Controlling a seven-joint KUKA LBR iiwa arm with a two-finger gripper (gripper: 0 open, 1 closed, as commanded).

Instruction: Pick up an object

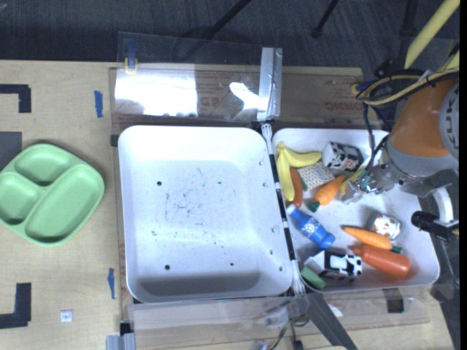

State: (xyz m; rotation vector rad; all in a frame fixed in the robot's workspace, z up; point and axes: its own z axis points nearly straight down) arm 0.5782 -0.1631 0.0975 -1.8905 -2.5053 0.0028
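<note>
Two white bins side by side, toys crowding the right bin point(430, 265).

Largest to smallest: the left bin point(197, 210) sits just beside the right bin. The grey-and-orange arm point(427, 133) leans over the right bin's far right edge; its gripper point(367, 183) hangs low, and I cannot tell how it is set. An orange toy carrot point(330, 190) lies just left of the gripper, near the right bin's middle, long axis slanting up-right, thick end toward the gripper.
</note>
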